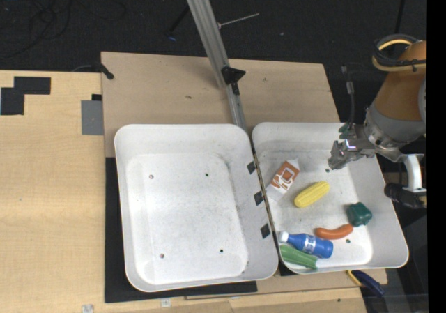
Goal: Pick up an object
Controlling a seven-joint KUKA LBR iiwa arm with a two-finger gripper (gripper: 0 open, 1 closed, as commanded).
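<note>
**Gripper above the right bin, nothing lifted yet**

The gripper [339, 157] hangs over the far side of the right bin [390, 252]; its opening cannot be told, perhaps narrow. Corn [311, 194], box [284, 177], sausage [333, 232], bottle [309, 244] and green block [359, 214] lie untouched. The whole pick remains.

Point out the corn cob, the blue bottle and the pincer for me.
corn cob [311, 194], camera view, middle of the yellow cob.
blue bottle [311, 244], camera view, middle of its blue body.
pincer [337, 159], camera view, at its fingertips.
</note>
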